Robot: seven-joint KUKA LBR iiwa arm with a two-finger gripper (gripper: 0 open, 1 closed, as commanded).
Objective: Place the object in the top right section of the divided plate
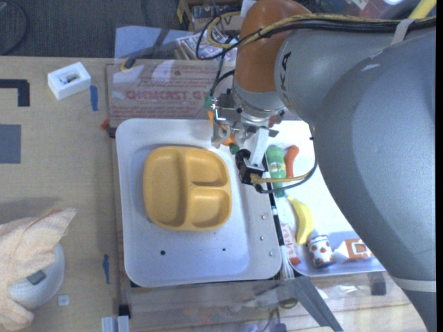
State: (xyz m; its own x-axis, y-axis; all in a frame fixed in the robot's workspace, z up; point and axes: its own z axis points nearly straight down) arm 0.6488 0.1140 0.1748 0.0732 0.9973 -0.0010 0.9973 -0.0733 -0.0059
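A yellow divided plate (187, 187) lies in the left white bin (138, 254), with one long section on its left and two smaller ones on its right. My gripper (223, 141) hangs just beyond the plate's top right corner, over the strip between the two bins. I see nothing clearly between its tips. A green bottle (277, 166) and a red-orange piece (291, 156) lie in the right bin (332, 213), close beside the gripper's right.
A yellow banana (302, 220), a small red-and-white can (320, 250) and an orange-and-white box (354, 250) lie in the right bin's near part. A printed cardboard sheet (156, 97) lies behind the left bin. Cloth (31, 244) sits at the bench's left.
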